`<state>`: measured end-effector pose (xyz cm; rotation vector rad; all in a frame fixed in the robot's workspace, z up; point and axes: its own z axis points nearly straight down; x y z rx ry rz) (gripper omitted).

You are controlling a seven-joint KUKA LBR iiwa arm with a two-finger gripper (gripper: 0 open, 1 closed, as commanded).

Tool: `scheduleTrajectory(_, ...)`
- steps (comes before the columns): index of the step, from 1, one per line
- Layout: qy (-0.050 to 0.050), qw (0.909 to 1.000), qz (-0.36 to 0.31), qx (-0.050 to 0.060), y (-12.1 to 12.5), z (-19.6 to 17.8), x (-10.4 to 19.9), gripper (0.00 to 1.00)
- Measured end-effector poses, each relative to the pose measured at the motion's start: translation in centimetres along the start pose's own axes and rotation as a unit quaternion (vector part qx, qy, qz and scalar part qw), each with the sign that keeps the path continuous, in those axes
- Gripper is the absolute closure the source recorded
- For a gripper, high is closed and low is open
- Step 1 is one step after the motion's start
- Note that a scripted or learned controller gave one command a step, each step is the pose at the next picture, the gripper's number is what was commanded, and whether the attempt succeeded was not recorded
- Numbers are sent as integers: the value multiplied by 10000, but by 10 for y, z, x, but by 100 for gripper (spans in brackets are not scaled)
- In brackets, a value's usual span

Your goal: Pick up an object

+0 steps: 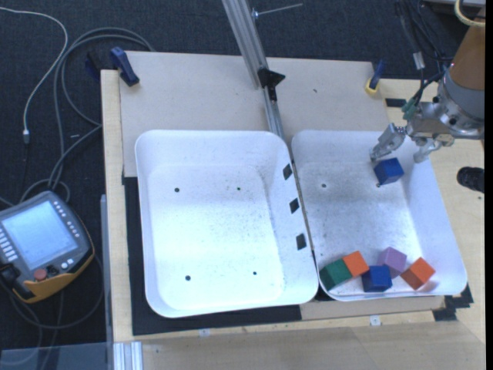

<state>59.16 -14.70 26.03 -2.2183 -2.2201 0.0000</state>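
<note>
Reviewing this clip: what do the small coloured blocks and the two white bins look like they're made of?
The coloured blocks at the near edge look like painted wood or matte plastic: sharp-edged cubes in flat, even colour without glare; which one, the view leaves open. The blue block under the end effector looks alike. The white bins look like thin moulded plastic: rounded corners, smooth rolled rims, surfaces speckled dark.

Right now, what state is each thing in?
gripper: over the right bin's far end, just above the lone cube.
lone blue cube: apart from the cluster, tilted.
green, orange, blue, purple, orange-red cubes: clustered at the right bin's near edge.
</note>
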Motion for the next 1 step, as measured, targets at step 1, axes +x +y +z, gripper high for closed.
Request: scheduleTrajectory(1, -16, 10000, -19, -46, 52, -21, 12, 0)
